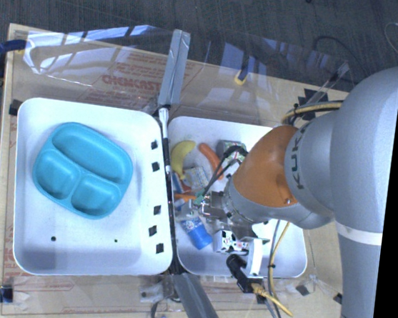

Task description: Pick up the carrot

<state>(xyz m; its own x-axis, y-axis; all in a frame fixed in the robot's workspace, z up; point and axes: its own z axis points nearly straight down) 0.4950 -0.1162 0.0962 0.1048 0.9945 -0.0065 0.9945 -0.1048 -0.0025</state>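
On the bench, the left bin [23, 241] holds a blue tray [82, 169]; the carrot [210, 156] lies among clutter in the right bin [294, 263], partly under the arm [312, 176], so the gripper's [211, 208] state is unclear.

We see two bins side by side on the worktop [88, 62]: the left bin [23, 241] holds a divided plate [82, 169], the right bin [294, 263] a clutter with the carrot [209, 155] toward its back.

The carrot [209, 156] is small, orange and long. It lies slanted near the back of the right bin [294, 263], beside a yellow toy [180, 154].
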